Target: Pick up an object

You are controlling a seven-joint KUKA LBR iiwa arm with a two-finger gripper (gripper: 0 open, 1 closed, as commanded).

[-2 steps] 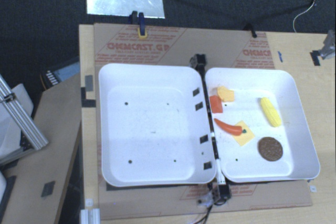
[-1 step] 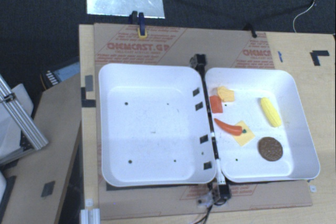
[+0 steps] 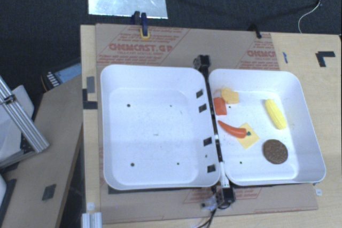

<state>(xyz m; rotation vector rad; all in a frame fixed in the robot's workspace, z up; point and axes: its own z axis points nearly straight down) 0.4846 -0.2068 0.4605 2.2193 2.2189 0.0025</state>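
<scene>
Two white bins sit side by side; the right bin (image 3: 307, 125) holds everything we could pick. From largest: a brown round cookie (image 3: 275, 151), a yellow corn cob (image 3: 276, 114), a red chili (image 3: 233, 128) lying on a yellow slice (image 3: 249, 139). We judge the corn or cookie easiest, each lying apart. The gripper's state we cannot tell. Small pieces near the divider are hard to identify.
</scene>
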